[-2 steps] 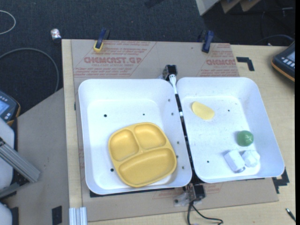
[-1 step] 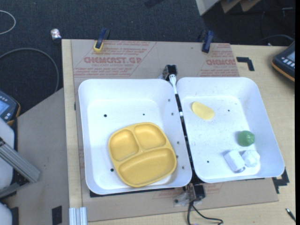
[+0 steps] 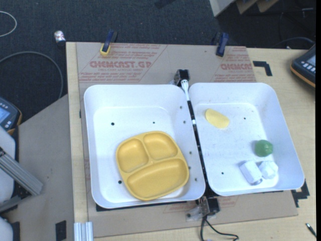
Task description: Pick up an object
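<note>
One fixed cam sat above the bench (image 3: 150,64), looking down at a slant w/ the far edge toward the frame top. It stood far enough back to take in both bins whole, left bin (image 3: 100,134) & right bin (image 3: 281,129) side by side, plus dark floor (image 3: 100,9) beyond the bench.

You have two white bins on the bench: the left bin (image 3: 95,134) and the right bin (image 3: 281,124), touching along their shared edge. In the left bin you can count one yellow divided plate (image 3: 152,164) with three compartments. The right bin holds three things: one pale yellow piece (image 3: 216,118) at its far left, one green ball (image 3: 264,147) and, just nearer than the ball, one clear-and-white object (image 3: 258,170).
</note>
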`<state>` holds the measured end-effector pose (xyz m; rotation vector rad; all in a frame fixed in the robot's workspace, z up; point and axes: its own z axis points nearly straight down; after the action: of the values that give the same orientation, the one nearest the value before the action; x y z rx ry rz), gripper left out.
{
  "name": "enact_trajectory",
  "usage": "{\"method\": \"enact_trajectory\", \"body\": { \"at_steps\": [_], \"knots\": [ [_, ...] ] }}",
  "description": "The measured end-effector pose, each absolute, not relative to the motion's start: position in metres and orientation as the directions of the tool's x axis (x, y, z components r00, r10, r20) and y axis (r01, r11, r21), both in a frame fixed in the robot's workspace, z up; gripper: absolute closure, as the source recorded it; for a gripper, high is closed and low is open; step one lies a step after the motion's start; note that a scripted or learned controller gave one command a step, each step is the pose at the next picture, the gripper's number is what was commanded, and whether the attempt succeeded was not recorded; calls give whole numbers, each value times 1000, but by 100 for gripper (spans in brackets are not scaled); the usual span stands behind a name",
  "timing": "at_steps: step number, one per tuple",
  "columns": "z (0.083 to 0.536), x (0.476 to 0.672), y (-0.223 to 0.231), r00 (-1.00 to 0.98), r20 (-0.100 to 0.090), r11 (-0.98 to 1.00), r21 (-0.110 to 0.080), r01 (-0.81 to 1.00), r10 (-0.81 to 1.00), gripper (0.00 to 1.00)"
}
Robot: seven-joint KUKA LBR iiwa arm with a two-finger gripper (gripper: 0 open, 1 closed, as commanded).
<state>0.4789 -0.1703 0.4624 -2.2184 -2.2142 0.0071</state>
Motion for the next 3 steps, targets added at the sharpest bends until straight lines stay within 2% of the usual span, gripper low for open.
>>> {"method": "enact_trajectory", "body": {
  "at_steps": [1, 2, 3],
  "knots": [
    [514, 480, -64, -13, 1, 13, 10, 1000, 1000, 100],
    [536, 504, 107, -19, 4, 19, 5, 1000, 1000, 100],
    [394, 492, 31, 8, -3, -8, -17, 1000, 1000, 100]
  ]
}}
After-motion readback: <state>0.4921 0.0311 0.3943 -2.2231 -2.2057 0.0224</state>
